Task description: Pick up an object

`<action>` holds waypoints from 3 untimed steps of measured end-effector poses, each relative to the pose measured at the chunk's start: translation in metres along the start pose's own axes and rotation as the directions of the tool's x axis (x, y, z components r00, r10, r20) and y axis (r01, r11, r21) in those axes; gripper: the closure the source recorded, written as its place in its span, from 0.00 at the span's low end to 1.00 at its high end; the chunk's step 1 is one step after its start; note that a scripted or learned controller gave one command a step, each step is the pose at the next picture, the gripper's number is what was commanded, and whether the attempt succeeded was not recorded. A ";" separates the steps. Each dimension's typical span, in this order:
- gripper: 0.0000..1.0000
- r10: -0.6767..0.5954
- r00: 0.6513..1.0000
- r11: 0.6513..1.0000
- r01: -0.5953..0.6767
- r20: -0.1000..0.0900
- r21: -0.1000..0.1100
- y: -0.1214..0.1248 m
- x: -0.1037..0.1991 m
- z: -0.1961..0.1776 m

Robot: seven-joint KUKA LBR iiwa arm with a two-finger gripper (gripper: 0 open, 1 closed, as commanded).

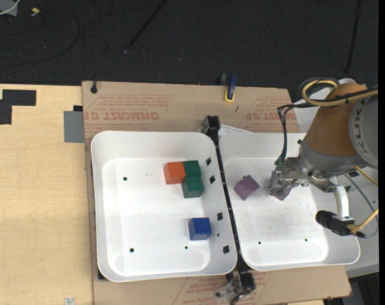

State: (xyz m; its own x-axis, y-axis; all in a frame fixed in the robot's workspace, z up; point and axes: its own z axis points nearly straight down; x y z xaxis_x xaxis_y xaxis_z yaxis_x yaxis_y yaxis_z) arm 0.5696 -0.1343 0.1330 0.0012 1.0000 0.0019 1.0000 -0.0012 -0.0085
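In the right bin (294, 253) lies a purple block (246, 187), left of centre. A second, smaller purple piece (281, 194) shows just under my gripper (283, 183), which is low in the bin and reaches in from the right, directly over that piece. The grey arm with its orange band (335, 126) hides the gripper's upper part. The left bin (116, 234) holds an orange block (174, 172), two green blocks (192, 180) touching each other right beside it, and a blue block (199, 228) nearer the front.
A raised divider (223, 196) with black clips separates the two bins. Cables (345, 224) hang off the arm over the right bin's right side. A blue and yellow clamp (230, 89) sits on the cardboard behind the bins.
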 end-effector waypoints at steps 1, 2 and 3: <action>1.00 -0.003 1.000 1.000 0.003 0.000 -0.003 0.004 0.053 0.048; 1.00 -0.015 1.000 1.000 0.015 -0.003 -0.019 0.034 0.183 -0.072; 1.00 -0.005 1.000 1.000 0.005 0.001 -0.010 0.067 0.225 -0.092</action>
State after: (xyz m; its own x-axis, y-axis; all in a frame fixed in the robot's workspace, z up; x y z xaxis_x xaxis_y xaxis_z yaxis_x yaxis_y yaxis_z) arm 0.6373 0.0900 0.2247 -0.0039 1.0000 0.0006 1.0000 0.0039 0.0019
